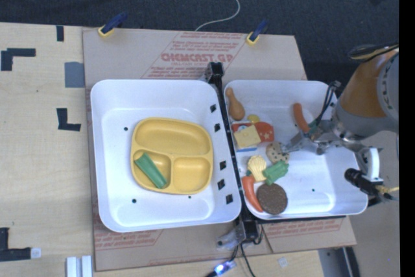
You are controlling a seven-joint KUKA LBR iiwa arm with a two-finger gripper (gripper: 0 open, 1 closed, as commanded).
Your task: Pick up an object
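The right bin (324, 91) holds several toy foods: a brown drumstick (233, 104), an orange sausage (299, 117), a yellow cheese slice (246, 137), a red piece (264, 132), a speckled beige cookie (277, 153), a green piece (276, 170), a pale yellow piece (257, 167), a carrot (250, 190) and a brown patty (272, 198). My gripper (293, 143) reaches in from the right, low over the bin's middle. Its tip is right beside the speckled cookie, just below the sausage. Nothing is visibly lifted.
The left bin (110, 107) holds a yellow divided plate (174, 139) with a green toy vegetable (150, 170) in its lower left section. A black divider (224, 139) runs between the bins. The grey arm body (363, 107) hangs over the right bin's right wall.
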